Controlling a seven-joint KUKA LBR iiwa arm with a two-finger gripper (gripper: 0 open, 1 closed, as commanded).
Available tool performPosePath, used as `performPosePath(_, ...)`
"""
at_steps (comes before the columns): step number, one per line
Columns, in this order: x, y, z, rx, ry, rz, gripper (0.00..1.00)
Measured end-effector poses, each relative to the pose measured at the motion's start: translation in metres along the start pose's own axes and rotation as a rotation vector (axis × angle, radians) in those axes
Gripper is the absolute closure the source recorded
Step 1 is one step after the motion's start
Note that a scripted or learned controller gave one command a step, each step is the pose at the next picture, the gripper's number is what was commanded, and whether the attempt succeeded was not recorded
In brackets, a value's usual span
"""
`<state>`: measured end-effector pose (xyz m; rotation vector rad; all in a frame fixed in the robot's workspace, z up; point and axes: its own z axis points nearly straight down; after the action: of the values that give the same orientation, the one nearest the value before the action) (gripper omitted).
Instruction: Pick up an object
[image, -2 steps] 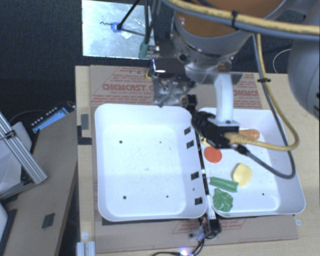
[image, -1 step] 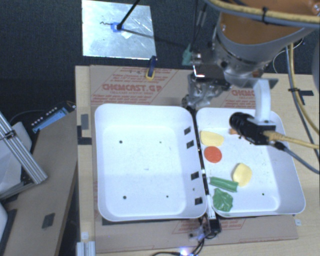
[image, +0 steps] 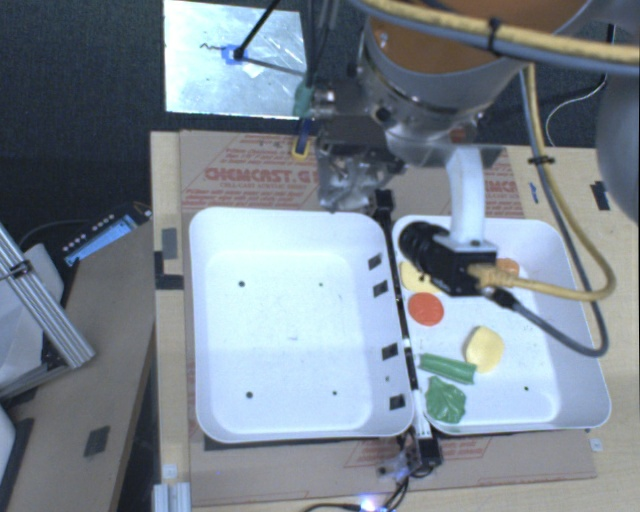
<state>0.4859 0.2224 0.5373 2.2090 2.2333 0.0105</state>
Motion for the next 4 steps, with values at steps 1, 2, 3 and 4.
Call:
performPosePath(1, 0.008, 0.000, 0.002, 0.003, -0.002, 0.006, 1.00)
performPosePath(2, -0.076, 0.000, 0.044, 0.007, -0.006, 0.018, 1.00)
performPosePath(3, -0.006, 0.045, 0.102, 0.008, -0.005, 0.003, 1.00)
performPosePath(4, 0.013, -0.002, -0.004, -0.005, 0.003, 0.002, 1.00)
